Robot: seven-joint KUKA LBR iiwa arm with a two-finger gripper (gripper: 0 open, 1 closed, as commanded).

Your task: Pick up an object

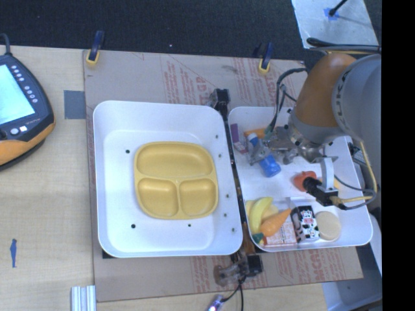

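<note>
Red lettering on cardboard (194, 76) unreadable | fingers (264, 153) state unclear, over blue object (270, 168)

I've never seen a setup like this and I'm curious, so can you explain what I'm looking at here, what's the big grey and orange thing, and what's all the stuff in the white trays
The big grey and orange shape is a robot arm. It reaches in from the right side of the picture, and its job is to pick up an object. The picture comes from one camera fixed above the bench, looking down at a slant.

On the bench sit two shallow white bins. The left bin holds a yellow divided plate with three compartments. The right bin holds small toys and toy food: a blue object, a banana, a carrot, something orange, a round beige piece and a small printed box.

The arm's gripper is low over the far part of the right bin, near the blue object. I can't tell whether it holds anything.

The device at the far left is a handheld control screen.
</note>
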